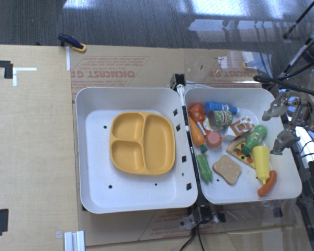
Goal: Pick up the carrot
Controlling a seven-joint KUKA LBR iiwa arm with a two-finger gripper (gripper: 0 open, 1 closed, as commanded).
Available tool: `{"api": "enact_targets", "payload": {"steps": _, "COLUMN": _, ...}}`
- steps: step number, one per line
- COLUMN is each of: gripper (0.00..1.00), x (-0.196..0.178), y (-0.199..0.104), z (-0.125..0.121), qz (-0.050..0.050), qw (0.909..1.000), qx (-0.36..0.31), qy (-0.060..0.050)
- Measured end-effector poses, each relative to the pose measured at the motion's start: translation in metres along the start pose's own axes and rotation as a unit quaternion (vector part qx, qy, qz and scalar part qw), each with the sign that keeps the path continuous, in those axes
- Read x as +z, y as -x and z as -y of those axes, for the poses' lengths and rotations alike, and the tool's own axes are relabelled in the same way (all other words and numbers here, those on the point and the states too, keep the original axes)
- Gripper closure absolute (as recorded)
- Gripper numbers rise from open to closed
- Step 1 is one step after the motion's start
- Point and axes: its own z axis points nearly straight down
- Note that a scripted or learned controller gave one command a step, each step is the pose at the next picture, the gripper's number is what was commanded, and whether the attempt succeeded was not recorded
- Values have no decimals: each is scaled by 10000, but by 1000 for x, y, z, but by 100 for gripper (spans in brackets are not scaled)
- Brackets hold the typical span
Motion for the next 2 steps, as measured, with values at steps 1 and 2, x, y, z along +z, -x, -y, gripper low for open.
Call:
{"api": "enact_targets", "payload": {"steps": 1, "gripper": 100, "x": -6, "y": 3, "z": 1, "qz": -6, "qw": 10000, "qx": 1, "qy": -3}}
{"api": "enact_targets", "payload": {"steps": 2, "gripper": 0, "x": -6, "y": 3, "z": 1, "qz": -7, "qw": 10000, "qx": 2, "qy": -4}}
